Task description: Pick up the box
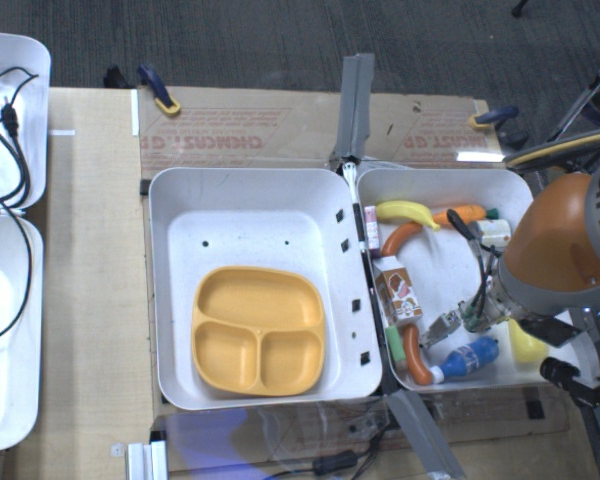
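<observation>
The gripper (442, 328) sits low in the right bin (435, 258), its two metal fingers pointing toward seven o'clock and standing slightly apart, with nothing between them. The fingertips hang just above a blue bottle (470, 358) that lies on its side at five o'clock from them. The grey arm with its orange band (560, 238) comes in from three o'clock and covers that side of the bin.

At nine o'clock from the gripper, just beside it but apart from the fingers, lies the box (398, 295), a small brown and white carton lying flat near the bin's left wall. Below the box, at seven o'clock from the gripper, an orange sausage-shaped toy (414, 356) lies next to a green piece (394, 343). At twelve o'clock, along the far wall, lie a yellow banana (405, 211), a curved orange piece (400, 238) and an orange carrot (463, 212). A yellow object (526, 343) shows at four o'clock, partly hidden by the arm.

The left bin (180, 218) holds a yellow divided plate (260, 330) with three compartments. Both bins rest on a cardboard-covered bench (240, 128).
</observation>
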`<action>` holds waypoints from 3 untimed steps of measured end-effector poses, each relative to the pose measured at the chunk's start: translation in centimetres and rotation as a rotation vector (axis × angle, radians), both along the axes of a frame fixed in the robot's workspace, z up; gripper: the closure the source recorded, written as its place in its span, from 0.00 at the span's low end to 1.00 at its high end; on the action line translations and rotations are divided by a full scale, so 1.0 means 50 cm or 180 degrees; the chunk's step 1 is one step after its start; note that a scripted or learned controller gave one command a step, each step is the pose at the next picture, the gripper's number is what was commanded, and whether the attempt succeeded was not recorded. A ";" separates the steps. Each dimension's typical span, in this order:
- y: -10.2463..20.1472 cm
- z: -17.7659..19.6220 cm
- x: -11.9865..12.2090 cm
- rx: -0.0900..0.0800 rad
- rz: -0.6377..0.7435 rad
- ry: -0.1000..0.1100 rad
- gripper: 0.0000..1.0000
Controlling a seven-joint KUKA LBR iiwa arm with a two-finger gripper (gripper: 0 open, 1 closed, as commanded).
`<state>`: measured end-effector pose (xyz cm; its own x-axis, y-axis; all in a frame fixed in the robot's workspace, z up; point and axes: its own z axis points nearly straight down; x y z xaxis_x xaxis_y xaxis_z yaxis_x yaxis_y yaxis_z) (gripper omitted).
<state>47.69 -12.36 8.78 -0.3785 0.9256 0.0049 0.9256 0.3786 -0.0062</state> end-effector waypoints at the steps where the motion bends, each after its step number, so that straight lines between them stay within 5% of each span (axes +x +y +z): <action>1: -0.105 0.001 0.000 0.0001 0.0169 -0.0006 0.00; 2: -0.106 0.012 0.001 0.0006 0.0164 0.0007 1.00; 3: -0.106 0.012 0.001 0.0006 0.0162 0.0008 0.00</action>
<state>47.72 -17.68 9.39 -0.4251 0.9051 0.0075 0.9051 0.4251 -0.0078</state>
